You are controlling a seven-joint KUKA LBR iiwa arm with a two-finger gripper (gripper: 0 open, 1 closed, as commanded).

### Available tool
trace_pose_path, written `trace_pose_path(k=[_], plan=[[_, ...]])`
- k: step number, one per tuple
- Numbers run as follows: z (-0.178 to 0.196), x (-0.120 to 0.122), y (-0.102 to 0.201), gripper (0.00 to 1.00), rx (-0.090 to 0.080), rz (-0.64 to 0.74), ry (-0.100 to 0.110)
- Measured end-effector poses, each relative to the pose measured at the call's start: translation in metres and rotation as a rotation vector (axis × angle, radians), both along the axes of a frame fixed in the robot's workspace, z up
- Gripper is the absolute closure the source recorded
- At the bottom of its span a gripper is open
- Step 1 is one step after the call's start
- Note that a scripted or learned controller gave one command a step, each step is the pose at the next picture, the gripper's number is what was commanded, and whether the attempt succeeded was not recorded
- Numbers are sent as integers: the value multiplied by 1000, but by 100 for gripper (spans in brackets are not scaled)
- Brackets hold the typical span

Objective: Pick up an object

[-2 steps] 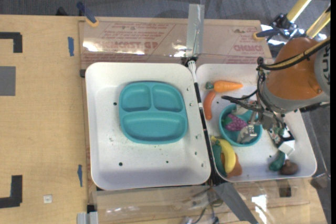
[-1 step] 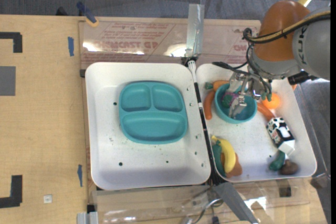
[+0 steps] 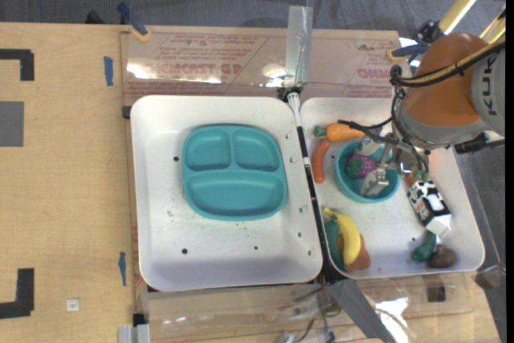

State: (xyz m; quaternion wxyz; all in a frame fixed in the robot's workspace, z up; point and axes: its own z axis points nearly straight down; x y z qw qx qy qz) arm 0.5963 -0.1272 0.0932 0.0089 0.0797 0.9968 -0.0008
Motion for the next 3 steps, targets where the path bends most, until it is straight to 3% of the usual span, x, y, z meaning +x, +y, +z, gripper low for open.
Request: trace_pose_path(k=[1, 2, 3], plan=[[0, 11, -2, 0, 0, 12, -2], [0, 7, -2, 0, 5, -154, -1], [-1, 29, -12, 0, 2, -61, -2]])
